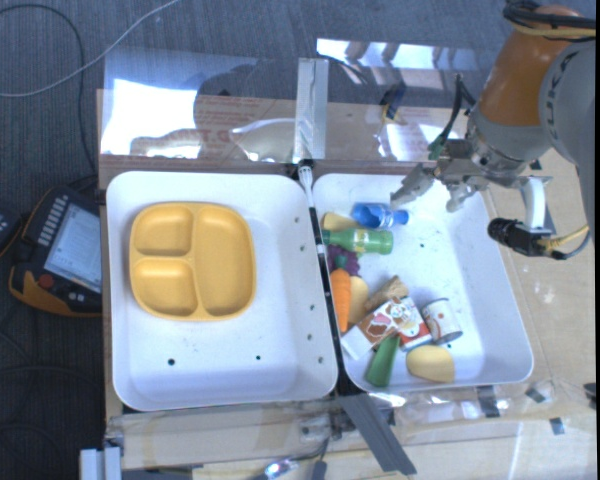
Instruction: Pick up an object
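My gripper [436,190] hangs over the far part of the right bin [485,268], its two fingers [413,185] spread open with nothing between them. Just left of and below it lies a blue bottle [378,214], with a green bottle [365,240] beside that. Nearer the front lie purple grapes [345,262], a carrot [340,296], a red and white packet [392,321], a small can [442,320], a yellow lemon-like fruit [430,364] and a dark green vegetable [382,360].
The left bin [180,368] holds a yellow divided plate [192,260]. A ridge [320,268] separates the two bins. A handheld control pendant [55,253] lies on the floor to the left. Bare white floor shows in the right bin's right half.
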Controlling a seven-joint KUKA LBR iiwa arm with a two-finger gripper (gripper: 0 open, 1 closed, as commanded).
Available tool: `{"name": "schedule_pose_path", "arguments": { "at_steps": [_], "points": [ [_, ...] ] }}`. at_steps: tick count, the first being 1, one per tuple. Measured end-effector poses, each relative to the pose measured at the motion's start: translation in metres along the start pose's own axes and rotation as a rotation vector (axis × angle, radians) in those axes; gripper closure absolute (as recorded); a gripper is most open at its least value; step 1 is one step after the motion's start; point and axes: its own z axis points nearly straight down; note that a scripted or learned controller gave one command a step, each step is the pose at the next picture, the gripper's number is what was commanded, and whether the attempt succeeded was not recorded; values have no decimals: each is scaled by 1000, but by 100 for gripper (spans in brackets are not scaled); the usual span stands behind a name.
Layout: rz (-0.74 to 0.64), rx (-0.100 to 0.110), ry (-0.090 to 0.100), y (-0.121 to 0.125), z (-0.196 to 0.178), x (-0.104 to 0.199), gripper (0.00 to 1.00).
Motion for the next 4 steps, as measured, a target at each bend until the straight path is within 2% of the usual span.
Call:
{"name": "schedule_pose_path", "arguments": {
  "at_steps": [1,2,3,4],
  "points": [
    [172,1,-1,32,69,-27,0],
    [117,-13,-7,35,120,11,0],
    [27,-12,-6,35,120,-33,0],
    [-3,-13,-6,0,119,-20,0]
  ]
}}
